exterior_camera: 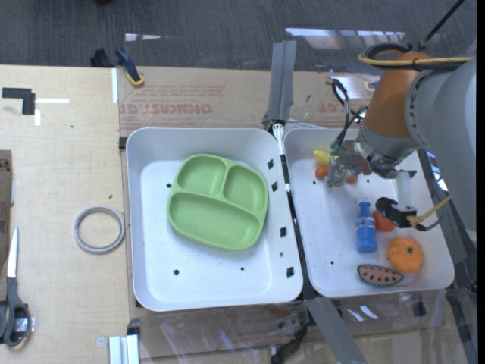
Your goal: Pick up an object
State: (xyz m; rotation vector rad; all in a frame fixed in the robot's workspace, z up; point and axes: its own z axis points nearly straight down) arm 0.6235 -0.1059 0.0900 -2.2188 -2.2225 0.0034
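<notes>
Counts of things around the two white bins

Two bins: left bin (144, 226) and right bin (326, 241). In the left bin lies one green divided plate (220, 201). The right bin contains one blue bottle (366, 227), one orange pumpkin-like toy (405, 255), one watermelon slice (379, 275), one small yellow piece (322, 157). Left of the left bin: one tape ring (98, 228), one pair of scissors (13, 309).

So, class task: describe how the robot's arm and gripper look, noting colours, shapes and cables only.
The arm is bulky, rounded and light grey, with a broad orange band above the wrist. Black cables loop around the wrist, and a yellowish one curls over the top. The gripper is small, dark metallic grey.
</notes>
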